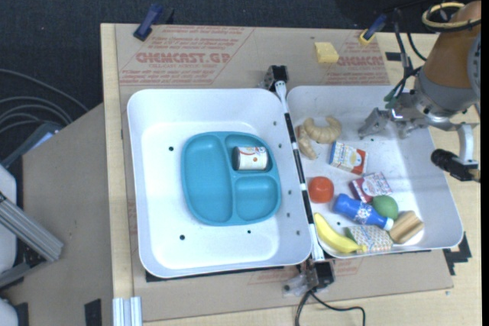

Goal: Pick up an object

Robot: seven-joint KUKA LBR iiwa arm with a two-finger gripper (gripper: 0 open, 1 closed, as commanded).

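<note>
My gripper hangs over the back of the right bin, its two grey fingers spread open with only bare bin floor between them. Just left of it lies a tan pastry-shaped toy. In front of it sit a small white and orange carton and a red and white packet. Toward the bin's front lie a red ball, a blue bottle, a green ball, a bread roll and a banana.
The left bin holds a blue divided plate with a small can in its back right compartment. A yellow block lies on the bench behind the bins. The arm's orange band rises at the right.
</note>
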